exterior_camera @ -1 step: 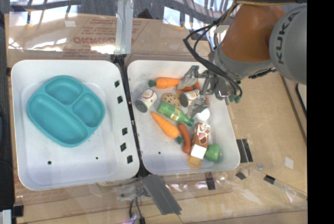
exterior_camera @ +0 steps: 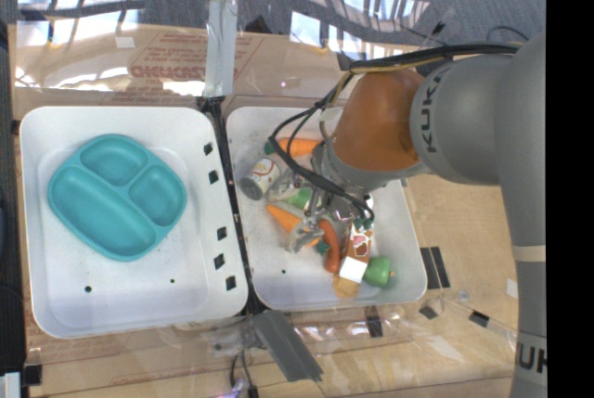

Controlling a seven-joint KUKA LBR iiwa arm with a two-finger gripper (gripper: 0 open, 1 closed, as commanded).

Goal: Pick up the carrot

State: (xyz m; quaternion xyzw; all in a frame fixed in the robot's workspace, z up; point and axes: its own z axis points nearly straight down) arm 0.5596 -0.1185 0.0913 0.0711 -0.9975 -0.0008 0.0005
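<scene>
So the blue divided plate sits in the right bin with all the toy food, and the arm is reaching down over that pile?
Not quite. In the camera view the blue divided plate lies in the left bin. The toy food is in the right bin, and the arm reaches down over it.

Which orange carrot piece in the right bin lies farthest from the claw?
The carrot at the bin's far edge, partly under the arm; the other lies beside the claw.

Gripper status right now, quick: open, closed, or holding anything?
Gripper: down in the right bin among the toy food; open, closed or holding cannot be told.
</scene>
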